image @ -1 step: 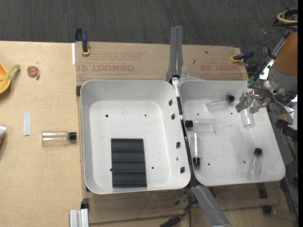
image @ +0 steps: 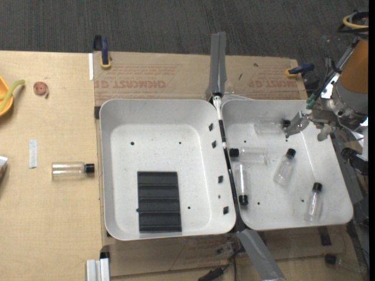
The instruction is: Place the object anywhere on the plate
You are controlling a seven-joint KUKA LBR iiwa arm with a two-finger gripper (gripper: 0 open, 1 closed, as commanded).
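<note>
A dark ribbed rectangular plate (image: 158, 201) lies flat in the left bin (image: 117, 157), towards its front. Several clear vials with black caps lie in the right bin (image: 334, 215): one at the back (image: 266, 127), one by the left wall (image: 251, 154), one along the divider (image: 241, 181), one in the middle (image: 285, 170) and one at the front right (image: 314, 204). My gripper (image: 309, 129) hangs over the back right part of the right bin, open, with nothing between its fingers. Its left finger (image: 295, 126) is close to the back vial's cap.
On the wooden bench left of the bins lie another clear vial (image: 70, 168), a small white strip (image: 33, 154), a pink disc (image: 40, 88) and a yellow object (image: 6, 95). Clamps (image: 103, 52) (image: 299, 71) hold the cardboard behind the bins.
</note>
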